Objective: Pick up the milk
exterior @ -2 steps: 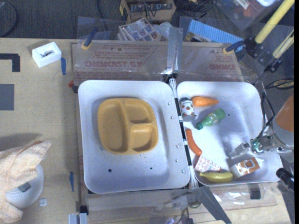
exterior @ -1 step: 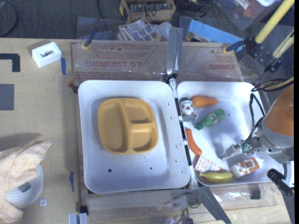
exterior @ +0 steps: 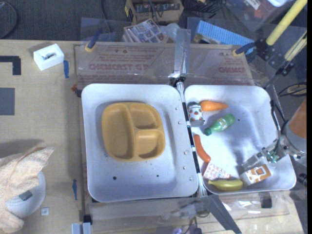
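Observation:
The milk (exterior: 257, 174) is a small white carton with an orange label, lying in the front right corner of the right bin (exterior: 253, 99). My gripper (exterior: 265, 156) reaches in from the right edge and hangs just behind and above the carton, close to it. Nothing can be seen held in it. The arm's orange band (exterior: 298, 126) sits at the right edge of the view.
A banana (exterior: 225, 184) and a red-patterned packet (exterior: 214, 171) lie left of the milk. A red chilli (exterior: 201, 148), green bottle (exterior: 219, 125), carrot (exterior: 213, 106) and small white can (exterior: 195, 113) are further back. The left bin (exterior: 97, 179) holds a yellow divided plate (exterior: 132, 130).

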You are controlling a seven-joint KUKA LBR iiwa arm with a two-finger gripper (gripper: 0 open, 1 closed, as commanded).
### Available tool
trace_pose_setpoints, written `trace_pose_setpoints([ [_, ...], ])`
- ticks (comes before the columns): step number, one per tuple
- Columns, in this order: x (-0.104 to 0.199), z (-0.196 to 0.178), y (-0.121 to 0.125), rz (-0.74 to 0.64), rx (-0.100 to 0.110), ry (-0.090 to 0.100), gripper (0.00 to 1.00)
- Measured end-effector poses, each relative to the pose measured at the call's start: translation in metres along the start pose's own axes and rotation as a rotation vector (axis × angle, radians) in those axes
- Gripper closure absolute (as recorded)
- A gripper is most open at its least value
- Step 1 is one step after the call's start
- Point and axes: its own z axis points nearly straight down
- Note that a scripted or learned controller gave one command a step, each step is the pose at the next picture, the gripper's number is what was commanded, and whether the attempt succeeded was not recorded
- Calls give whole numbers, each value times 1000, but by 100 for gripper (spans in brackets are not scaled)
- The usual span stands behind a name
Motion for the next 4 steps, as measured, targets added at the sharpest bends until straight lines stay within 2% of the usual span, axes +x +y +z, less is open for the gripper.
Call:
trace_pose_setpoints([
  [1, 51, 0, 24, 46, 2, -2, 0],
  [2, -3, 0, -2, -131, 2, -5, 0],
  [3, 68, -1, 30, -86, 6, 2, 0],
  [4, -17, 0, 50, 201, 1, 5, 0],
])
